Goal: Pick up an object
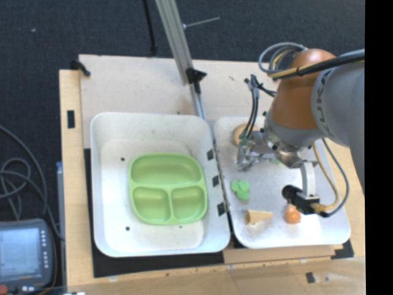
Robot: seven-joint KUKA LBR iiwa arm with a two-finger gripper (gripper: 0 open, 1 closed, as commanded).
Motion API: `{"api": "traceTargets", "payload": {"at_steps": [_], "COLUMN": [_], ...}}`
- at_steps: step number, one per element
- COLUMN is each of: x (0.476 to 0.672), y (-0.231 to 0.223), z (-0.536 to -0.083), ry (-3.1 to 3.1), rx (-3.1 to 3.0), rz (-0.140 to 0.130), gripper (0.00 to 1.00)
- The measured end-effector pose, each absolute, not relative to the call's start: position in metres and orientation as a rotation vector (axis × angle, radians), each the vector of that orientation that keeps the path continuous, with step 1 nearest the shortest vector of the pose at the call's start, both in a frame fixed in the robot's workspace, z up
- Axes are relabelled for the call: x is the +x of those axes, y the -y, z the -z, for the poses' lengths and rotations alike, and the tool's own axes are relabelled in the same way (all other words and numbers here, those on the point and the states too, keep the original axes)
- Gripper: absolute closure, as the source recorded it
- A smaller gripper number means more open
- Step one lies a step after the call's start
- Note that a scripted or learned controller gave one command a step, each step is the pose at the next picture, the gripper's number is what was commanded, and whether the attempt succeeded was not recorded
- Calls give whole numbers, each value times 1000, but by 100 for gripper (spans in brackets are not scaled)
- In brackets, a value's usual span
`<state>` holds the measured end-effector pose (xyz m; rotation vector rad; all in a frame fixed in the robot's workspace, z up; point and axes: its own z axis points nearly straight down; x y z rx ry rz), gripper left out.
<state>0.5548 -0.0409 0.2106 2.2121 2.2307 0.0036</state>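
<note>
In the right bin (331,226) lie a small green toy (240,189), a tan cone (258,216) and an orange ball (293,214). A pale yellow object (239,134) sits near the bin's far left corner, partly hidden by the arm. My gripper (245,157) hangs low over the bin's left part, just above the green toy and beside the yellow object. Nothing is seen held in it. The arm's orange band (298,97) and grey body cover the bin's far right side.
The left bin (104,165) holds a green divided plate (167,188). A slanted metal pole (178,42) rises from the ridge between the bins. A black cable fitting (296,196) hangs off the arm near the orange ball.
</note>
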Motion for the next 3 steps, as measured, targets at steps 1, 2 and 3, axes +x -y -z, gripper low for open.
{"api": "traceTargets", "payload": {"at_steps": [1, 2, 3], "x": [563, 586, 595], "y": [-3, -44, -89], "z": [-215, -218, -232], "ry": [-2230, -2229, -2230], "rx": [2213, 2213, 2213], "rz": [-3, -4, -5], "gripper": [100, 100, 100]}}
